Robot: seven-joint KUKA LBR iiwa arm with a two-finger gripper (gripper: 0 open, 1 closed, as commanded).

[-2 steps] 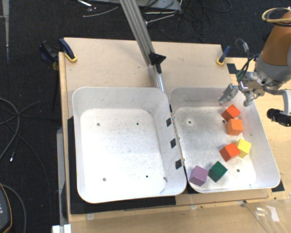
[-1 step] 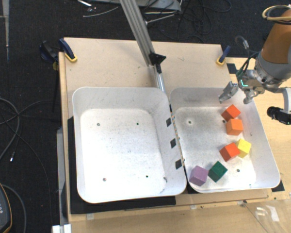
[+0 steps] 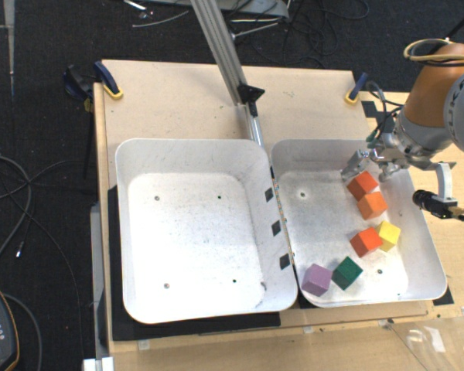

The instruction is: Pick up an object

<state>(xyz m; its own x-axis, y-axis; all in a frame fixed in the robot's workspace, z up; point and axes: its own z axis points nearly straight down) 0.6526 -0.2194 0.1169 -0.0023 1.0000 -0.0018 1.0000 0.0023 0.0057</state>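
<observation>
The gripper (image 3: 369, 163) hangs just above the red block (image 3: 363, 185) at the far end of the right bin (image 3: 317, 161), apparently lined up to grab it; whether it is open or closed, I cannot tell.

Two white bins, the left bin (image 3: 139, 168) finely speckled with dark flecks and the right bin (image 3: 309, 161) plainer, sit on a pale tan bench (image 3: 178, 99). In the right bin lie two orange blocks, one (image 3: 363, 184) above the other (image 3: 372, 204), a red-orange block (image 3: 365, 242), a yellow block (image 3: 389, 234), a green block (image 3: 346, 273) and a purple block (image 3: 317, 279). The arm (image 3: 441, 99) is grey with an orange band.
</observation>
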